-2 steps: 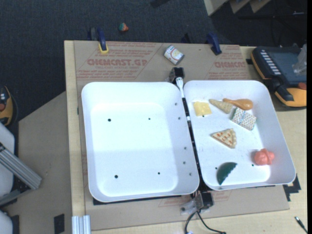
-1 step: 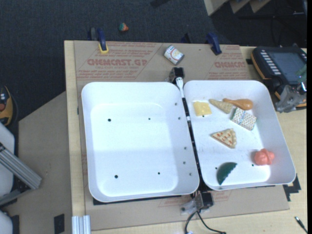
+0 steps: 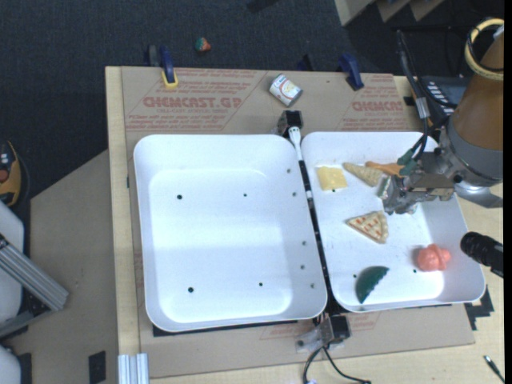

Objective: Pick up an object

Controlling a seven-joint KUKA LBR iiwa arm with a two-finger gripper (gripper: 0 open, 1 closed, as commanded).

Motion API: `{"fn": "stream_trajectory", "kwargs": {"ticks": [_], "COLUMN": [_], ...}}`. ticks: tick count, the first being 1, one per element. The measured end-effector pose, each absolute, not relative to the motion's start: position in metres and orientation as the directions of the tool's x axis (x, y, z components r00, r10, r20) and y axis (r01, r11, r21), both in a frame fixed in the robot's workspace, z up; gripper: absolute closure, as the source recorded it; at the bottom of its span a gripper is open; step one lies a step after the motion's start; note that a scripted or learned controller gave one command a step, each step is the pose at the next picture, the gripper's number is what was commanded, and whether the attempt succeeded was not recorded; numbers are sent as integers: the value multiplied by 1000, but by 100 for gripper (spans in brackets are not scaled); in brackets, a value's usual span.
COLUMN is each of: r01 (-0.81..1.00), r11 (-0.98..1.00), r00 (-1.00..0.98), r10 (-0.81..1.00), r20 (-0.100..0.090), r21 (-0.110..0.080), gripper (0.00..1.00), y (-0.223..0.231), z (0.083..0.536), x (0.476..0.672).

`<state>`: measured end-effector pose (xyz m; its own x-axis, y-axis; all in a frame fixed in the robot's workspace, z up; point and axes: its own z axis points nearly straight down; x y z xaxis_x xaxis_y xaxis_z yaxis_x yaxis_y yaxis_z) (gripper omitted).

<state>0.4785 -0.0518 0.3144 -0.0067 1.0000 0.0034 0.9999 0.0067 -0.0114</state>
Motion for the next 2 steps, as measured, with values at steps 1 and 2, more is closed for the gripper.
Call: {"fn": "stream_trajectory", "kwargs": {"ticks": [1,2], "r01": [1000,1000], "r11": [-4,1], "r00": [4,-1], "r10": [1000,1000], "r20": [-3,-4], "r21": [8,15], "gripper": [100,100], "y": [-97,-110], "z": [375,479], "x": [480,497]}}
